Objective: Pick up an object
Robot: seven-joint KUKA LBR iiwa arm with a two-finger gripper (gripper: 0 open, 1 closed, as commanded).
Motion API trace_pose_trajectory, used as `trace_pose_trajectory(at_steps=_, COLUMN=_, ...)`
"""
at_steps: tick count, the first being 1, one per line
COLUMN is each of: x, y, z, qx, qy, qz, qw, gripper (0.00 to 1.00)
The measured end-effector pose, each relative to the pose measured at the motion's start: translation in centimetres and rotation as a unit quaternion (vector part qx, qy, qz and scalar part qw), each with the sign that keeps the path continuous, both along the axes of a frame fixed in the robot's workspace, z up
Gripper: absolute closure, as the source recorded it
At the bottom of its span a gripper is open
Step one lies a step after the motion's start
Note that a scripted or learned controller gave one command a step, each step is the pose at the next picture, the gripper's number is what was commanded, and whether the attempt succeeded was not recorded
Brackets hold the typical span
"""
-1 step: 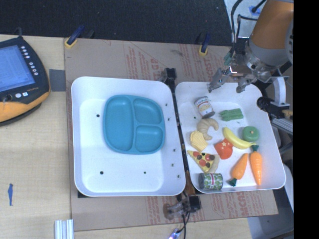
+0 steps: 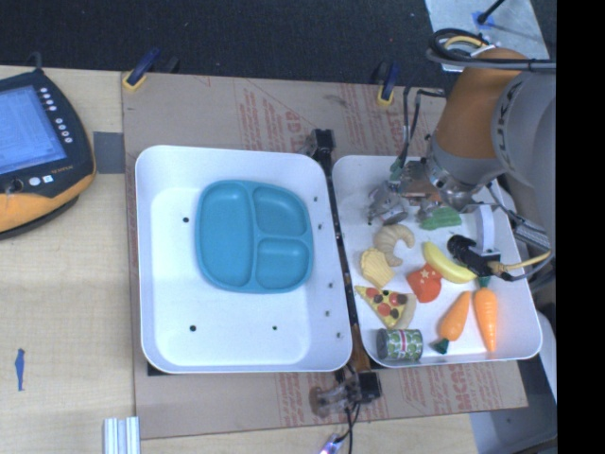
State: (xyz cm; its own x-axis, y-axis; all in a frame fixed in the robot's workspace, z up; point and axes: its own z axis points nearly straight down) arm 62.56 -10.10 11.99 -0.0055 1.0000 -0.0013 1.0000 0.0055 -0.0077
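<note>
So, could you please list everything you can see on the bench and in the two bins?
left bin: 1, white, bench middle
divided plate: 1, blue, in left bin
right bin: 1, white, beside left bin
croissant: 1, tan, right bin
banana: 1, yellow, right bin
tomato: 1, red, right bin
pizza slice: 1, right bin, near front
carrots: 2, orange, right bin front corner
can: 1, green label, right bin front edge
green item: 1, by the gripper
teach pendant: 1, orange and black, far left
arm: 1, grey and orange, over right bin
gripper: 1, metal, low over right bin's back
</note>
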Motion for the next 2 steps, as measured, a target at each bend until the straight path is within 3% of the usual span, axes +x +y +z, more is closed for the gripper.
trace_pose_trajectory(at_steps=1, x=3.0, y=-3.4, z=-2.8, qx=0.0003, qy=-0.002, qz=-0.002, qw=1.0, gripper=0.0)
trace_pose_trajectory(at_steps=2, x=3.1, y=-3.5, z=-1.8, qx=0.0004, qy=-0.001, qz=-0.001, qw=1.0, gripper=1.0)
